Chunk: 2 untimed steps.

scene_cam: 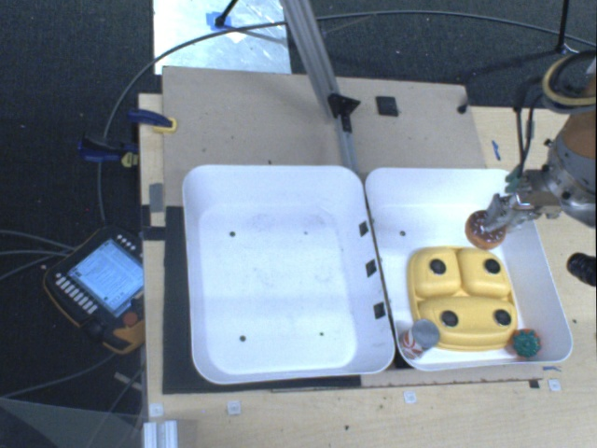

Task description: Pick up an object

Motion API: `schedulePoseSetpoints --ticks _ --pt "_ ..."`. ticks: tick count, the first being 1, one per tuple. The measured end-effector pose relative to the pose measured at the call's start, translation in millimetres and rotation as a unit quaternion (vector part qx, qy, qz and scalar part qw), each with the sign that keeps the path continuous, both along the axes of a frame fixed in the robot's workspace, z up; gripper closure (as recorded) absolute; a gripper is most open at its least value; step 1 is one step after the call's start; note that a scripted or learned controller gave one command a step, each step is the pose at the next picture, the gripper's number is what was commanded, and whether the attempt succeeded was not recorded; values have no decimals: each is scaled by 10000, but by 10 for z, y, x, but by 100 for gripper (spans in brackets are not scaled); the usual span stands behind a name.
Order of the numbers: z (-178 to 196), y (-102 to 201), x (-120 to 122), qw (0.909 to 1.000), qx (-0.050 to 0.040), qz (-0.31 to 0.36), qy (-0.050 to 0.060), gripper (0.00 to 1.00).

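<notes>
End effector (492,218): finger state cannot be told, being blurred over a small brown round object (484,232) whose near rim alone is seen clearly, right bin (392,199).

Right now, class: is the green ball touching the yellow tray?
Cannot tell. In the camera view the green ball sits at the yellow tray corner; no clear gap or contact.

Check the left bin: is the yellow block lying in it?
No, the yellow block lies in the right bin, near its front.

Hand (497,215) over brown object (484,231), perhaps touching it.
</notes>
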<state>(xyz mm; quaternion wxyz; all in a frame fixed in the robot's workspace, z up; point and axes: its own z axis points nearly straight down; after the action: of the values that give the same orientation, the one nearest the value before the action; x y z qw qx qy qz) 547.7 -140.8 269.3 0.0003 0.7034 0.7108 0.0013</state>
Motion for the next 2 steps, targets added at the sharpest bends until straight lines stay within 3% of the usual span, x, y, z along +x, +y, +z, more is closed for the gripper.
schedulePoseSetpoints --ticks 2 --pt "-147 863 236 10000 -2 -4 1 100"
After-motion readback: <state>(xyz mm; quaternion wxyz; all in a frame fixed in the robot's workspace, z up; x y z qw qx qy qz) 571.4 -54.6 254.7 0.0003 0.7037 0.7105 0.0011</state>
